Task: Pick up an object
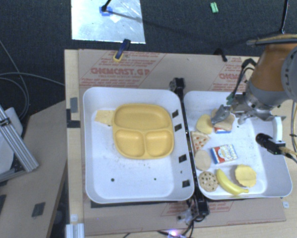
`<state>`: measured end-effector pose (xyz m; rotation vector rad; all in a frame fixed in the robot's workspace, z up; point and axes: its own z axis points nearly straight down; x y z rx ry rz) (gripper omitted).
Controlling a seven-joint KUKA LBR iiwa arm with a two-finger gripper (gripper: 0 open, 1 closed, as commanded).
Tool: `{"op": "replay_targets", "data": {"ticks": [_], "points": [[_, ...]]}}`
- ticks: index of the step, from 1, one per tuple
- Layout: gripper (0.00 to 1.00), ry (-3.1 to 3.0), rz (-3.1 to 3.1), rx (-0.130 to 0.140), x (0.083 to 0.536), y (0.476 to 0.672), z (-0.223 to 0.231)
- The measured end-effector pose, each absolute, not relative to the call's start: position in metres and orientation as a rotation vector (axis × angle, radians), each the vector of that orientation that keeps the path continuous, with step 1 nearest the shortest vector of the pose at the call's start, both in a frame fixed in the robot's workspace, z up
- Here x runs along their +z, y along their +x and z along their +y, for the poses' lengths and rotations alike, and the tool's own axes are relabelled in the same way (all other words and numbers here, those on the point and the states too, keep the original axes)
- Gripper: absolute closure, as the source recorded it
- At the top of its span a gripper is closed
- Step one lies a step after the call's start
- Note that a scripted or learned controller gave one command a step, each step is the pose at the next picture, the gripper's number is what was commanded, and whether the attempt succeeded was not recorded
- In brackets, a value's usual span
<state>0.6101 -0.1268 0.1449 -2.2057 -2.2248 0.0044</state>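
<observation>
Overhead, camera view, with every place given from the banana (231, 182):
Banana: lies along the near edge of the right bin (282, 180), curved, yellow.
Round yellow piece (246, 175): just right of the banana, touching or nearly so.
Cookie (207, 181): just left of the banana, dotted dark.
Pale round slice (203, 159): up and left of the banana, above the cookie.
Small blue-and-red carton (223, 153): straight above the banana, lying flat.
Pizza slice (198, 141): further up and left, near the bin's left wall.
Pale yellow lump (204, 124): well above the banana, near the bin's far left part.
Red-and-white piece (224, 125): just right of that lump, directly under the gripper.
Gripper (222, 115): well above the banana, low over the red-and-white piece and beside the lump; whether its jaws are apart or together, I cannot tell.
Arm (275, 78): far up and right of the banana, reaching across the bin's far right corner.
Yellow divided tray (142, 130): well left of the banana, in the left bin (101, 182).
Pale flat piece (104, 117): beyond the tray's left edge, touching it.
</observation>
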Motion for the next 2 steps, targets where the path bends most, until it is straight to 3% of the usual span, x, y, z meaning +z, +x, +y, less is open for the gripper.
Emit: {"op": "replay_targets", "data": {"ticks": [1, 2], "points": [[0.0, -2.22, -2.228, -0.01, 0.086, 0.662, -0.169], [1.0, -2.218, -2.234, -0.006, 0.097, 0.661, -0.169]]}}
